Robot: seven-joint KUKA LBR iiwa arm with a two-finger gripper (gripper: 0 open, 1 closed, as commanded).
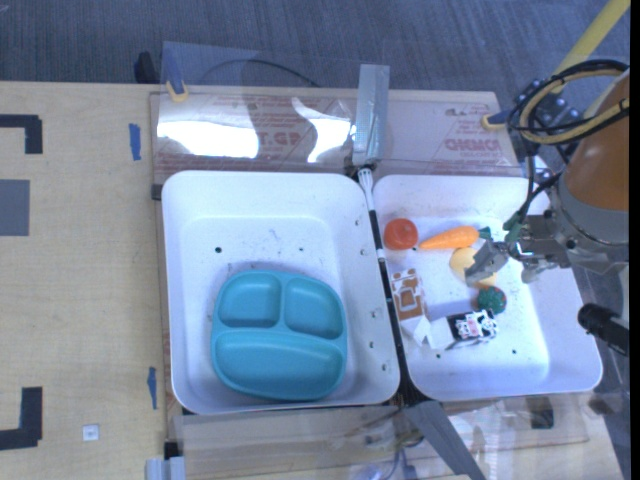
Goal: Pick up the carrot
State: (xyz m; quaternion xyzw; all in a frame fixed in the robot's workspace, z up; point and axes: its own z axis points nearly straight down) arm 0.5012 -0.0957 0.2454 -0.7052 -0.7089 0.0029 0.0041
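From my station I see the gripper [492,262] low over the right bin [570,368], reaching in from the bin's right edge with the grey wrist and the orange band of the arm [600,183] behind it. Its grey fingers [487,260] slant down toward the bin floor, and I cannot tell whether they are spread or pressed together; nothing I can make out sits between them.

Right at the fingertips lies a small yellow object [462,261], touching or all but touching them. The carrot [449,238] lies just beyond that, toward the bin's far edge, flat on the floor with its orange body running roughly parallel to that edge and its green top [484,233] toward the gripper. It looks apart from the fingers, near them but not between them.

Left of the carrot, by the bin's left wall, sits a round orange-red object [401,233]. Below the gripper, toward the near edge, I see a small green item [490,300], then a black-and-white toy [473,326], and a brown-and-white packet [407,294] along the left wall with a white scrap [424,330] beside it.

The left bin [190,208] sits edge to edge with the right one and carries a teal divided tray [279,335] toward its near edge. Both bins rest on the bench [75,268], with a clear plastic sheet [255,128] along the far side.
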